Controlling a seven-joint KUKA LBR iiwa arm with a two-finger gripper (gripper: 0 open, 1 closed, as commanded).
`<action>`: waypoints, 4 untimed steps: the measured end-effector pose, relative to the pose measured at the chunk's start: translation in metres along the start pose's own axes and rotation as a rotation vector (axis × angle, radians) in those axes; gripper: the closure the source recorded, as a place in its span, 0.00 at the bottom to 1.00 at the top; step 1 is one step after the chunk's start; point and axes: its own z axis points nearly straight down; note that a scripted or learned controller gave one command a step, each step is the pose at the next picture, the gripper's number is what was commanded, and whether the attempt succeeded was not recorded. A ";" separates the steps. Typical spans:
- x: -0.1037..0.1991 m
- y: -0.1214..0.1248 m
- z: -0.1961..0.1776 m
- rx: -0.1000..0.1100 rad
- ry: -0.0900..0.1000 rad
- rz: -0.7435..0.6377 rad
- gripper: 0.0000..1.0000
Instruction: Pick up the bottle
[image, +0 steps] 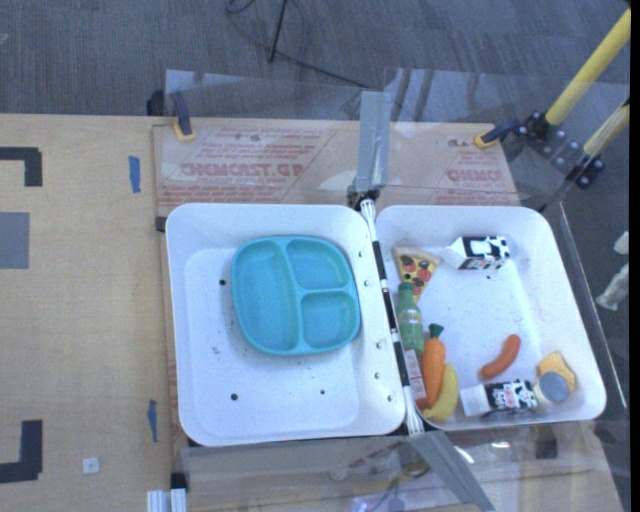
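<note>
A small green bottle (409, 314) lies lengthwise along the left wall of the right bin (560, 300), its cap end toward the back. A pizza slice (416, 266) sits just behind it and an orange carrot (433, 366) just in front of it, close to its lower end.
In the right bin also lie a banana (446, 394), a sausage (500, 356), two black-and-white cartons (481, 251) (510, 398) and a yellow item (556, 378). The left bin (200, 330) holds a teal divided plate (297, 294). A grey post (372, 145) stands behind the bins.
</note>
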 end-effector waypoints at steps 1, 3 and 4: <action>-0.002 0.001 -0.012 -0.003 -0.009 0.001 1.00; -0.004 0.002 -0.023 -0.006 -0.019 0.001 1.00; -0.004 0.002 -0.023 -0.006 -0.018 0.000 0.00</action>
